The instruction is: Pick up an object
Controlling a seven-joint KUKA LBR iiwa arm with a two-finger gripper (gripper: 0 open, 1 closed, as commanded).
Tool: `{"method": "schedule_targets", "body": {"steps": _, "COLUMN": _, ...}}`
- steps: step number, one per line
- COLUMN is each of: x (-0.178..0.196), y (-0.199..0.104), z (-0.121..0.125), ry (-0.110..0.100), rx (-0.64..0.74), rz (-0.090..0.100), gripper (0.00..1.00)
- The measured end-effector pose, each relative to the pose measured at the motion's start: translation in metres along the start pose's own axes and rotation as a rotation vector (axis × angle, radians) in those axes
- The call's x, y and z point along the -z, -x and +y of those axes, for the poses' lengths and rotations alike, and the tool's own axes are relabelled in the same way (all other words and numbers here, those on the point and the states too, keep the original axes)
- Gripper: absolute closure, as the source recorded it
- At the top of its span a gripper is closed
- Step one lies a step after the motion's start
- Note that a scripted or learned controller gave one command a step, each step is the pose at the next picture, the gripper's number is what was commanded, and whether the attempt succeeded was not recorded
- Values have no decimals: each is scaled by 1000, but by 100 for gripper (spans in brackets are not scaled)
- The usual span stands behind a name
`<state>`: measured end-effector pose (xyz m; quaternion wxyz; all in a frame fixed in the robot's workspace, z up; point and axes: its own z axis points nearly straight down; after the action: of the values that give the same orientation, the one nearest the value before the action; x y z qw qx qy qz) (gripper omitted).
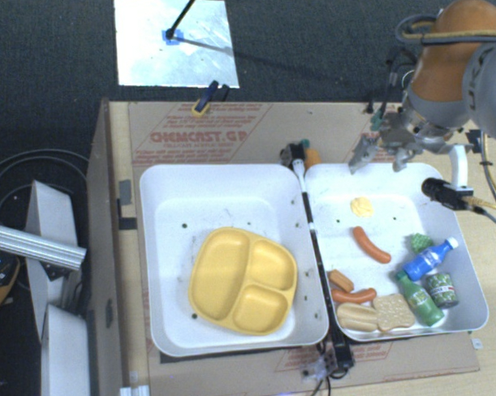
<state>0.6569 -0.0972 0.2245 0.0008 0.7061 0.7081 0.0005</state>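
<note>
1. Camera view, nearest edge first: the brown bench board (229, 125), printed with red lettering, carries two shallow white bins side by side, with dark floor beyond it and black cables (20, 181) and a metal bar (38, 247) off to the left.
2. Left bin (163, 204) holds a yellow divided tray (243, 280), lying flat with three compartments.
3. Right bin (471, 295) has its objects crowded toward the near corner: a cracker (393, 311), a bun (357, 317), a green bottle (420, 301), a small can (441, 289), and a blue bottle (428, 260) whose white cap points up and to the right.
4. Two short sausages (349, 289) lie just beside the bun.
5. A longer sausage (371, 244) rests alone mid-bin, its long axis running diagonally from upper left to lower right.
6. A small yellow piece (361, 206) sits farther back, apart from the rest.
7. Gripper (380, 154) hangs over the bin's far rim, fingers spread and grasping nothing, well apart from every object.
8. Farthest off, a shiny sheet (176, 41) lies on the floor.
</note>
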Motion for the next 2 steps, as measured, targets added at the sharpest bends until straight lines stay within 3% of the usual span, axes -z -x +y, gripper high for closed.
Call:
{"method": "schedule_targets", "body": {"steps": 1, "x": -111, "y": 16, "z": -21, "ry": -5, "rx": -2, "rz": 0, "gripper": 0}}
{"method": "schedule_targets", "body": {"steps": 2, "x": -140, "y": 13, "z": -44, "ry": -2, "rx": -1, "rz": 0, "gripper": 0}}
